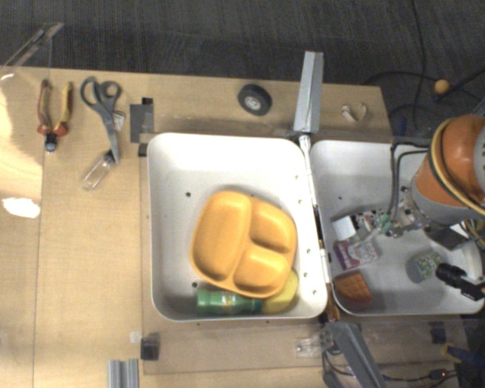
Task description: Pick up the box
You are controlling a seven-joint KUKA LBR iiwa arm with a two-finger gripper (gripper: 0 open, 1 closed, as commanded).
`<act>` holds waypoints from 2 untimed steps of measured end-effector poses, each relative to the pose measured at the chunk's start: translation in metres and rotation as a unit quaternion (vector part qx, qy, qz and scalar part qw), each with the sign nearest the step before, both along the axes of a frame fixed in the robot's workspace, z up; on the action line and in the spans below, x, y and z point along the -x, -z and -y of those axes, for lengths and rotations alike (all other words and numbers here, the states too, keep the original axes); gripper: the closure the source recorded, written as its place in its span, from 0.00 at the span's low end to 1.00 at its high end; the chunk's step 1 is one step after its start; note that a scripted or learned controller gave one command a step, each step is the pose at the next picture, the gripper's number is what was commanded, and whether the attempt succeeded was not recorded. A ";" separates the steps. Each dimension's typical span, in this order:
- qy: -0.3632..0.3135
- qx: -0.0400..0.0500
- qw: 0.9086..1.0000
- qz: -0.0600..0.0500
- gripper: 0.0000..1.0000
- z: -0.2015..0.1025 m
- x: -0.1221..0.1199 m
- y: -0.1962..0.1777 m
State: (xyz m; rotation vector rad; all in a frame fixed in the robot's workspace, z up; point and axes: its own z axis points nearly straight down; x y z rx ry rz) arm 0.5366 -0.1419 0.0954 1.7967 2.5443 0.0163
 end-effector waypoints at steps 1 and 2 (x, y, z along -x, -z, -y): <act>0.069 0.000 0.998 -0.004 0.00 -0.040 -0.039 0.005; 0.030 -0.002 1.000 -0.005 0.00 -0.050 0.028 0.005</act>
